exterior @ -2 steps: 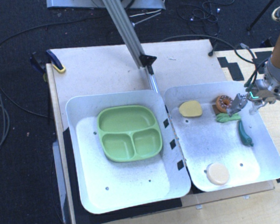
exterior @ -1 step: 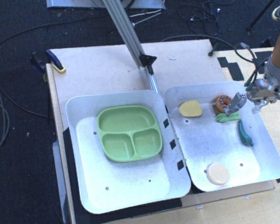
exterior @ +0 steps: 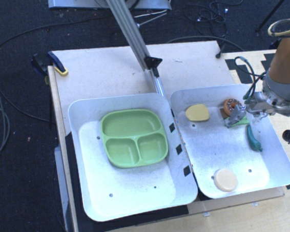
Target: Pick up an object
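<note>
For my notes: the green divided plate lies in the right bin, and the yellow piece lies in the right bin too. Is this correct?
Not quite. The camera view shows the green divided plate in the left bin; the yellow piece is indeed in the right bin.

Robot arm (exterior: pixel 284 75) showing at the right edge of the frame, wearing a wide orange band up top, grey round body below, black cable (exterior: pixel 246 68) looping beside it, silver metal gripper (exterior: pixel 237 114) sticking out left

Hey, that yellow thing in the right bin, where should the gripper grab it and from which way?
Likely straight from above, across the short width of the yellow piece. It lies flat and oblong, with bare floor of the right bin around it for the gripper.
</note>
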### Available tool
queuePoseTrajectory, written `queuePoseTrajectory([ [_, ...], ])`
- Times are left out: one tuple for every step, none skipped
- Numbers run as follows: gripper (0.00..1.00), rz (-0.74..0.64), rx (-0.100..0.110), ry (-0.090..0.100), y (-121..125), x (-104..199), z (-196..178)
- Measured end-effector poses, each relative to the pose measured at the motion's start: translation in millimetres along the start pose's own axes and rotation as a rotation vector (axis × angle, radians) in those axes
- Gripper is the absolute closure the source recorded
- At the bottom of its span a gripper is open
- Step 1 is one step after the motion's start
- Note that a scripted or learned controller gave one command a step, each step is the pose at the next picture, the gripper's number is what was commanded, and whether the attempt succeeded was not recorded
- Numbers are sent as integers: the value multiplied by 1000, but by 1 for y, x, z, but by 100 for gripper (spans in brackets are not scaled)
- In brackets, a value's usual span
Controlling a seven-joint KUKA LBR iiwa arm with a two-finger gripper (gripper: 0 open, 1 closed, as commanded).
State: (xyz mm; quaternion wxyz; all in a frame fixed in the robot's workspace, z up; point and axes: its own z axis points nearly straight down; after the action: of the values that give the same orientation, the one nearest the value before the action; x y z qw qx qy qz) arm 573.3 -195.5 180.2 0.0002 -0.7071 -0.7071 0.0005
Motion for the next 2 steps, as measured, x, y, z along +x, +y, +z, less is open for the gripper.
queuePoseTrajectory([
  [0,1,0,0,2,-7,45],
  [0,0,-1,0,3,-6,89],
])
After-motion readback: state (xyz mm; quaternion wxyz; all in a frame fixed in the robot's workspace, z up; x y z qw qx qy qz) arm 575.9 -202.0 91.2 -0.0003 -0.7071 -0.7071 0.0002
